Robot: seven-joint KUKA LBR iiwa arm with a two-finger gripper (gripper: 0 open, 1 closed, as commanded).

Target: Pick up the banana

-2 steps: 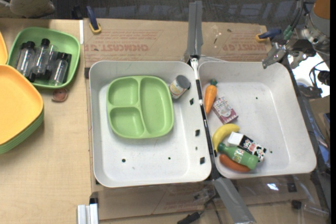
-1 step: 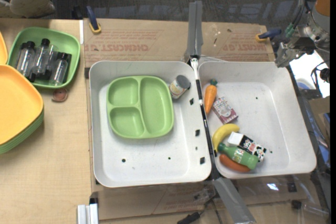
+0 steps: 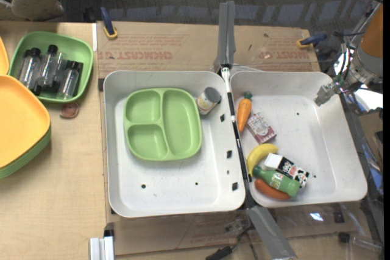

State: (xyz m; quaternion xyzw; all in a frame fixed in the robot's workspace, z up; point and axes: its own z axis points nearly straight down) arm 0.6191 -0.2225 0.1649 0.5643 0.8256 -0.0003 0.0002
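Lying curved in right bin (image 3: 341,149): yellow banana (image 3: 258,155); fingers (image 3: 324,94) state unclear.

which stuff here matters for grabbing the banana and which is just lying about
Belongs to the job:
banana, in the right bin
gripper, near that bin's far right corner

Just lying about:
carrot
pink carton
green bottle
green divided plate in the left bin
small can
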